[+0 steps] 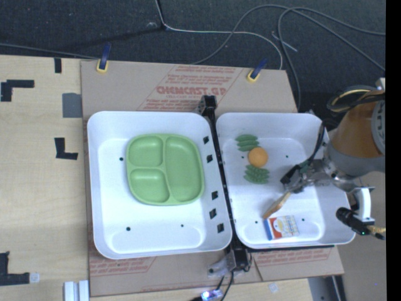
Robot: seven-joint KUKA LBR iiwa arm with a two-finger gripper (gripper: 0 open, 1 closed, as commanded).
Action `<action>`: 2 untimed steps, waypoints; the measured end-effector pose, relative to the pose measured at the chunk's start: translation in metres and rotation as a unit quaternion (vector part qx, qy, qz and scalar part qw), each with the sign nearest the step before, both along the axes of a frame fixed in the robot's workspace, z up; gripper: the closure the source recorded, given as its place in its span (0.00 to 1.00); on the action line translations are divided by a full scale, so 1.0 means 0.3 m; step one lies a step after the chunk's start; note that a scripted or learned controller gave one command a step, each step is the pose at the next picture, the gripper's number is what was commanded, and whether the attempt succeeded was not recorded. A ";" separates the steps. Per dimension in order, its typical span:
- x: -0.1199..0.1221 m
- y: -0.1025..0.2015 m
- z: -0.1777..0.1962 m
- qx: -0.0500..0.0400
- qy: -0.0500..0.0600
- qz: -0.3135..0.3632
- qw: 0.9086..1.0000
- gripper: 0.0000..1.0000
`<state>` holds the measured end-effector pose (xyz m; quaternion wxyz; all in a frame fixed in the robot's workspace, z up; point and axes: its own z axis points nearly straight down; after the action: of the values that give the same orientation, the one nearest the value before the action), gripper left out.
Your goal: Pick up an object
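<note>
Where the two shallow white bins sit side by side on a brown cardboard sheet (188, 83), the left bin (100, 168) holds one green divided plate (165, 169) with three compartments, lying flat near its middle. A line of black clips (212, 162) runs along the seam between the bins, and two blue-and-yellow clamps pin the cardboard's far edge, one at the left (103, 59) and one at the right (256, 72). Thin cables (263, 30) trail over the dark floor beyond.

The right bin (276, 121) holds five small things: one orange ball (257, 157), two green leafy pieces, one just beyond the ball (246, 142) and one just nearer than it (256, 175), one slim tan stick (278, 203) lying at a slant, and one small white, red and blue box (282, 226) at the near edge.

The grey arm (357, 143) reaches in from the right, over the bin's right rim. Its gripper (296, 179) is low over the bin floor, dark against the white; whether it is parted or closed cannot be told. The stick's far end lies just beside the gripper, perhaps touching it. The ball and the nearer leafy piece lie a little to its left, with bare bin floor between. The box lies nearer than the gripper, apart from it.
</note>
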<state>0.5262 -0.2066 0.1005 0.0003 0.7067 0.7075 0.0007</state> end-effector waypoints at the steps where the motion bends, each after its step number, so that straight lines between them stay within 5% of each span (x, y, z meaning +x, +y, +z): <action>1: -0.019 0.028 0.167 0.000 0.000 0.000 1.000 1.00; 2: -0.036 0.013 0.318 -0.001 -0.001 0.000 1.000 1.00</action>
<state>0.5153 -0.2026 0.1958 0.0014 0.7069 0.7073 0.0005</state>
